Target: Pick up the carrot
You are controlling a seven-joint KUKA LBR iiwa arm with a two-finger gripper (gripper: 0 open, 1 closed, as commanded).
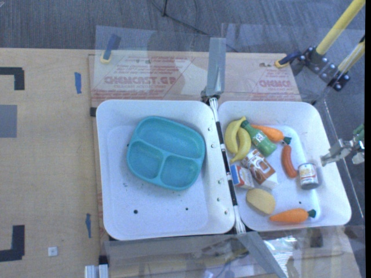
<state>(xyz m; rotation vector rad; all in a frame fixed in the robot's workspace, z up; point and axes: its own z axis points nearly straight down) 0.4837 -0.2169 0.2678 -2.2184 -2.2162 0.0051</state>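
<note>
Reaching from the right rim, my pincer [346,150], grip state unclear, sits up-right of the orange plastic carrot [290,215], lying left-right.

The carrot [290,216] is orange with a green tip. The plate [166,153] is teal; both bins [116,213] white, the bananas [233,138] yellow.
</note>
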